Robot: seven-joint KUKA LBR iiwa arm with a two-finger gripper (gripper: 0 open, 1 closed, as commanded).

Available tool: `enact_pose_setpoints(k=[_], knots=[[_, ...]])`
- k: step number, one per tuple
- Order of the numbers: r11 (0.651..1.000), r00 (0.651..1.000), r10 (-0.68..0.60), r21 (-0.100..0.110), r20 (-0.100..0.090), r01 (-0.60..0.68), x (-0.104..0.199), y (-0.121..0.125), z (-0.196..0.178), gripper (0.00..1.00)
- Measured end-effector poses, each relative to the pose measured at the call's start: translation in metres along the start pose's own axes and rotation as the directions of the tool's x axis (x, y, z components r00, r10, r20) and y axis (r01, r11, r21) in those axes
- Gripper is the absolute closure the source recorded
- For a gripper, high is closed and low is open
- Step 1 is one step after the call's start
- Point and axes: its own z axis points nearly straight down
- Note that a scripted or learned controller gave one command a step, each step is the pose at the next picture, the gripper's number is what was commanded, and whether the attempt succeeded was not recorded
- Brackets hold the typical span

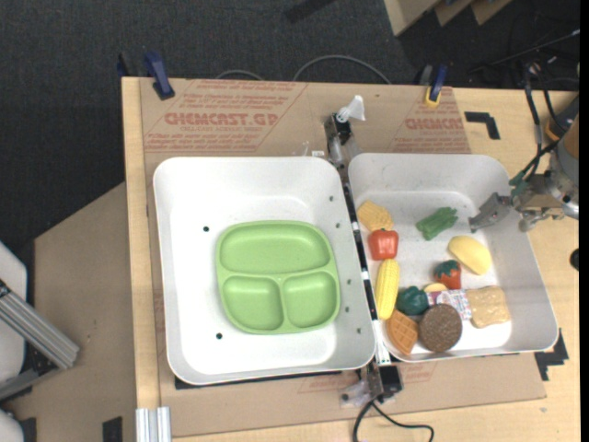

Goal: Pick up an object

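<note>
The right bin (433,175) holds several toy foods: a green pickle (435,221), a yellow lemon-like piece (470,254), a red pepper (384,243), a corn cob (386,285), a tan bun (374,215), a small red fruit with a green top (447,273), a dark green piece (411,300), a brown round cookie (440,328), a waffle (401,332) and a beige cracker (488,307). My gripper (507,215) hovers over the bin's right rim, to the right of the pickle and above the lemon-like piece. It is open with nothing between its fingers.
The left bin (184,210) holds a green three-compartment plate (276,274). A bracket (342,136) stands at the back between the bins. Cables (538,109) hang near the arm at the right. Blue clamps (158,74) grip the board's back edge.
</note>
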Motion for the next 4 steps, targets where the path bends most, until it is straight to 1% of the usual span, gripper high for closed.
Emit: enact_pose_setpoints(k=[1, 2, 3, 4], knots=[[1.0, 1.0, -0.001, 0.001, 0.001, 0.001, 0.037, -0.021, 0.098, 0.0], [1.0, 1.0, 0.002, -0.012, 0.008, -0.002, 0.033, -0.017, 0.081, 1.0], [1.0, 1.0, 0.002, -0.01, 0.007, -0.002, 0.033, -0.018, 0.082, 0.0], [1.0, 1.0, 0.0, 0.007, -0.005, 0.0, 0.067, -0.066, 0.097, 0.0]])
